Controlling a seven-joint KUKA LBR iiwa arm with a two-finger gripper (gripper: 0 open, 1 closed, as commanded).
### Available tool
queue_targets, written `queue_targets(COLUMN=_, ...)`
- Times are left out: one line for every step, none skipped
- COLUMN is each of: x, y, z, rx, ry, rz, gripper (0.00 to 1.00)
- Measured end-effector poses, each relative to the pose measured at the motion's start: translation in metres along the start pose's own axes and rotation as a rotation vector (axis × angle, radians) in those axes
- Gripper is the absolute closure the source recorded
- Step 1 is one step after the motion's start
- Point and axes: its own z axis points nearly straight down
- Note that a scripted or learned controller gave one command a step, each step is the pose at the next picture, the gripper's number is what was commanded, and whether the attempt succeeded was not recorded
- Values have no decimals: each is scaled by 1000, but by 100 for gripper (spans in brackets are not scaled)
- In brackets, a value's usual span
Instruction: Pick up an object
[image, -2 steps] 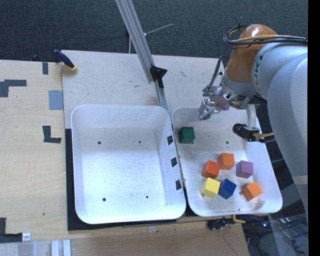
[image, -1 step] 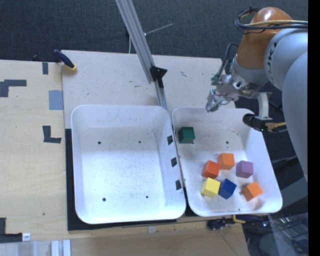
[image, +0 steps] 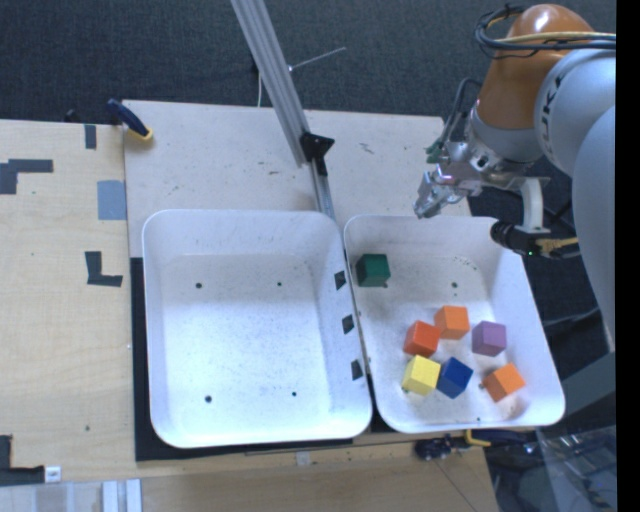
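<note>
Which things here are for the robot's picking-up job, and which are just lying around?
For the job:
gripper
green block
red block
orange block
second orange block
purple block
yellow block
blue block
right bin, which holds the blocks

Just lying around:
left bin
clamp on the bench
metal rail
tape marks

Below me lies a pale bench top (image: 230, 160), with dark tape marks (image: 100, 268) on the wood panel at its left side. A blue and yellow clamp (image: 130, 120) grips the bench's far left corner. A slanted metal rail (image: 280, 85) runs down toward the gap between the bins.
</note>
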Motion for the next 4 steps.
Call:
queue_targets(x=37, y=-19, z=-4, rx=2, ry=0, rz=0, gripper=100)
queue_targets(x=87, y=-54, z=2, rx=5, ry=1, rz=-3, gripper=100)
queue_targets(x=124, y=-80, z=5, rx=5, ry=1, rz=-3, gripper=100)
queue_targets(x=167, y=-117, z=6, rx=5, ry=1, rz=-4, gripper=100)
